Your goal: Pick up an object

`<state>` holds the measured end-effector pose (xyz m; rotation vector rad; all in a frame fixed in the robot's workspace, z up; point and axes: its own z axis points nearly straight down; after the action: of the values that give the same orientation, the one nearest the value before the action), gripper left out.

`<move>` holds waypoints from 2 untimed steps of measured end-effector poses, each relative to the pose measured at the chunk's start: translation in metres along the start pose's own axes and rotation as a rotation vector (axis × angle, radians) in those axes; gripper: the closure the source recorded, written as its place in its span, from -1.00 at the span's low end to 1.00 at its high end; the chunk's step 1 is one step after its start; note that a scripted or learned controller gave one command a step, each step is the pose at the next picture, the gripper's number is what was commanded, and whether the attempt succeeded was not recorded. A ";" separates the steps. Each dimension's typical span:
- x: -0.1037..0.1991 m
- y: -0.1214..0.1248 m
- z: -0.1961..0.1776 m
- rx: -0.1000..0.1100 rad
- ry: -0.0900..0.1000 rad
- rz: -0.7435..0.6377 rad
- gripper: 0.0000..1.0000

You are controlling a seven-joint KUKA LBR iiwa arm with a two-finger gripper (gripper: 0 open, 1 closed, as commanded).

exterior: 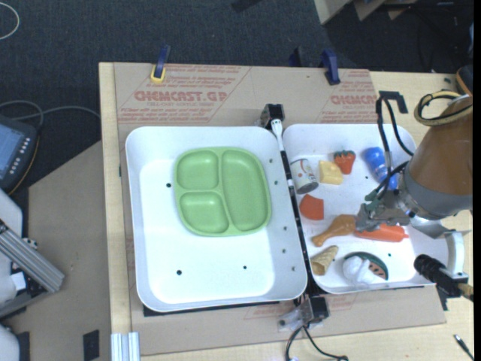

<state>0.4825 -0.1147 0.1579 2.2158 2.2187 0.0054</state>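
Gripper (pixel 373 218): low in the right bin (pixel 398 277), over the carrot's left end; whether the fingers are open or shut I cannot tell.
Carrot (pixel 388 233): at 3 o'clock of the chicken drumstick (pixel 336 230).
Left bin (pixel 143 224): holds a green divided plate (pixel 222 191).

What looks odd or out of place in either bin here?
The small can in the right bin lies tipped on its side against the divider. The toy foods lie loosely jumbled; the green plate sits flat. Nothing looks spilled or damaged.
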 end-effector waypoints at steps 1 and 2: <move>0.000 0.007 -0.063 -0.002 0.000 -0.001 1.00; 0.000 0.007 -0.067 0.004 0.001 0.000 1.00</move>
<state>0.4893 -0.1145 0.2250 2.2182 2.2203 0.0021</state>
